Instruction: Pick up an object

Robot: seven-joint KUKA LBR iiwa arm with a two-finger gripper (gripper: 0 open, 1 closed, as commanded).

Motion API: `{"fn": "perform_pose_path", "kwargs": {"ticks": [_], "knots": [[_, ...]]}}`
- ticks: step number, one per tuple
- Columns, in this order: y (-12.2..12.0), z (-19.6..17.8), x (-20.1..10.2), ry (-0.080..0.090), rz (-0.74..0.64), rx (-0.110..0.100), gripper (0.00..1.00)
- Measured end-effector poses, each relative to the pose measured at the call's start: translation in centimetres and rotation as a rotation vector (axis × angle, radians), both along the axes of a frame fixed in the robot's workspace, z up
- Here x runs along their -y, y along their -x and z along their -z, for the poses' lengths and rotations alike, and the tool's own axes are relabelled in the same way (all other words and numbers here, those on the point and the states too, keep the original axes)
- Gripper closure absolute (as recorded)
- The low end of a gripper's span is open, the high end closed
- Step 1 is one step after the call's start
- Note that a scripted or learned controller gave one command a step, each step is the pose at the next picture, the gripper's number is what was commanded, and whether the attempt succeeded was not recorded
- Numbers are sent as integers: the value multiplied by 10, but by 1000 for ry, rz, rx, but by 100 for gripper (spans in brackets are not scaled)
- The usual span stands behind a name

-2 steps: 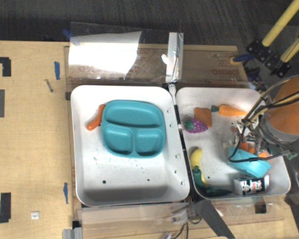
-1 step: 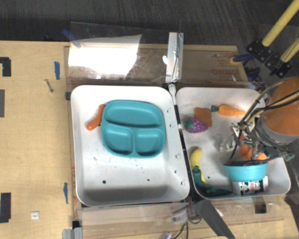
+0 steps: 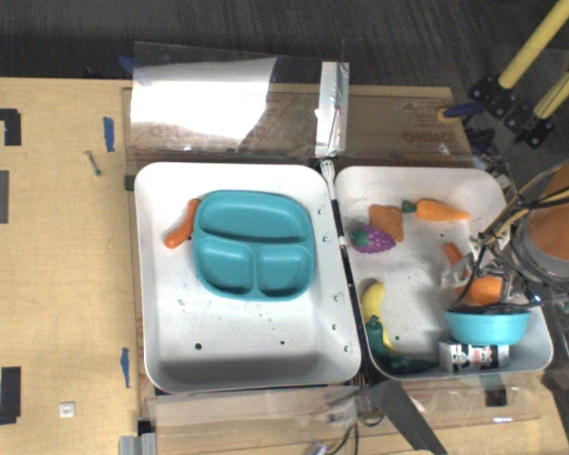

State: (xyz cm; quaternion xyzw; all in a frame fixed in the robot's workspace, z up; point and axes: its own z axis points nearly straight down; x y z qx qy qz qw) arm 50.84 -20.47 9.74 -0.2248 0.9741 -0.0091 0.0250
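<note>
The pincer point(image 3: 474, 271) is down in the right bin point(image 3: 412, 183), near that bin's right side, amid cables and the grey arm point(image 3: 550, 245) reaching in from the right; whether it is apart or together I cannot tell. Just beside it sits an orange ball point(image 3: 486, 289), touching the rim of a teal bowl point(image 3: 487, 327), with a small white can point(image 3: 474, 355) lying in front of the bowl. Farther left in the same bin are a carrot point(image 3: 438, 211), an orange wedge point(image 3: 387, 220), purple grapes point(image 3: 372, 240) and a yellow banana point(image 3: 373, 306). The left bin point(image 3: 232, 349) holds a teal divided plate point(image 3: 253, 245) with an orange sausage point(image 3: 181, 226) touching its left edge. Both bins rest on the bench point(image 3: 47, 254).
</note>
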Motion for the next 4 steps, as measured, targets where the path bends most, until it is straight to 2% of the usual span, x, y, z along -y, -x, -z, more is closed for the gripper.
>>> {"fn": "perform_pose_path", "kwargs": {"ticks": [1, 2, 3, 4], "knots": [[-6, 4, 8, -2, -253, -19, 0], [-6, 4, -39, 3, -130, -27, 0], [-3, 4, -13, 3, -112, -22, 0], [-46, 7, -48, 3, -246, -37, 0]]}}
